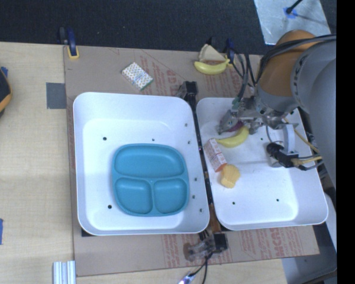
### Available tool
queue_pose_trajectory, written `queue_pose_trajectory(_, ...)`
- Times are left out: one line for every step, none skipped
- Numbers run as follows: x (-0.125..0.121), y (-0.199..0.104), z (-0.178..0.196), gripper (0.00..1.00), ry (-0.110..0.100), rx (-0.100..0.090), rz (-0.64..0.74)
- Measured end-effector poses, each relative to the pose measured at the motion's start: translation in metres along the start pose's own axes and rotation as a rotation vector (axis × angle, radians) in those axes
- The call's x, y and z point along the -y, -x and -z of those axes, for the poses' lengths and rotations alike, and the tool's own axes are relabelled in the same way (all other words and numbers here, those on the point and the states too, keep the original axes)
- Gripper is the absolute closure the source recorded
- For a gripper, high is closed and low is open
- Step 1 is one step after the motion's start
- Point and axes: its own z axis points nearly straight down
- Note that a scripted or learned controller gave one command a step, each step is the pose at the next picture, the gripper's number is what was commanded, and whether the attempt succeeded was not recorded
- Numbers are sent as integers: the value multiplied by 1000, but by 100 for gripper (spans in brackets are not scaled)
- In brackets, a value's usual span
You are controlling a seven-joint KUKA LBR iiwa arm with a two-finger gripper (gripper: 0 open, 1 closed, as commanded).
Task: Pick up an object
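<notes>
The yellow banana (234, 139) lies at the back of the right bin (284, 215). My claw (239, 118) is right on top of it. I cannot tell if my claw is wide or narrow. I think this is the grabbing step. Next I should squeeze, then lift up.

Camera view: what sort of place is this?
Probably a robot lab test bench: white bins side by side on cardboard, a banana inside one, and a robot arm reaching in.

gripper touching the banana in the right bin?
Cannot tell. In the camera view the gripper sits right over the upper edge of the banana, hiding any contact or gap.
</notes>
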Motion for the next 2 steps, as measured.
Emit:
queue_pose_trajectory(-8,19,-1,0,2,0,-1)
queue_pose_trajectory(-6,19,9,100,-11,-2,1)
